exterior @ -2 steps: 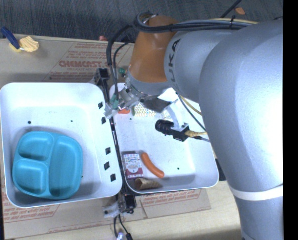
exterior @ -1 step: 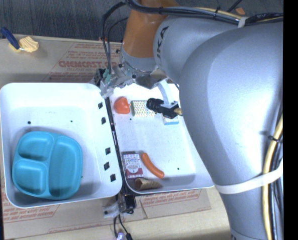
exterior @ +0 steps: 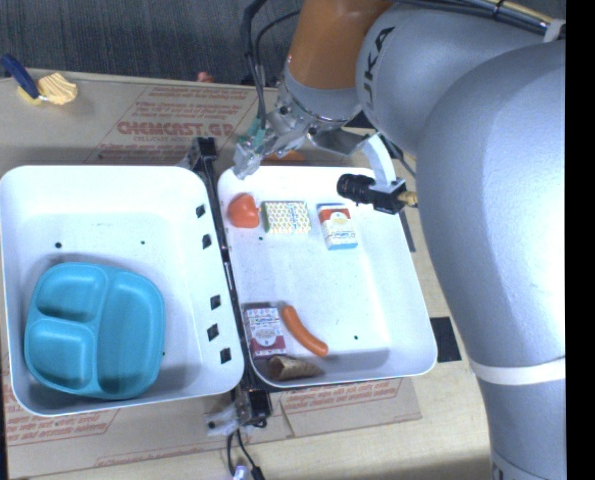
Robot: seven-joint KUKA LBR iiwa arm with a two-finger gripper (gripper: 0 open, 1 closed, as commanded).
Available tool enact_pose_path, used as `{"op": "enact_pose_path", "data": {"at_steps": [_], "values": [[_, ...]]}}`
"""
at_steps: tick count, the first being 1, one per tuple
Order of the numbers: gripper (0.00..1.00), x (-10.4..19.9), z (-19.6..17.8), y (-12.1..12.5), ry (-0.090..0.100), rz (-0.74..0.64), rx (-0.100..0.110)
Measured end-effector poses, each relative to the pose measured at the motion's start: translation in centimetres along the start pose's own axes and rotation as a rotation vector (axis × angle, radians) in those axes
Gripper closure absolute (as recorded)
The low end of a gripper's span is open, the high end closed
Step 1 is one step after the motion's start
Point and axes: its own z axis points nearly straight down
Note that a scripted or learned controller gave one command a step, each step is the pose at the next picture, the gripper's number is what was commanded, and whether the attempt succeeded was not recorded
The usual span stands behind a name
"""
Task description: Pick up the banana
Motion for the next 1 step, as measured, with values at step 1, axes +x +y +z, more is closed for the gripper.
{"op": "enact_pose_path", "data": {"at_steps": [1], "values": [[1.00,-4.83,5.22,-2.60,0.002,0.064,0.003]]}}
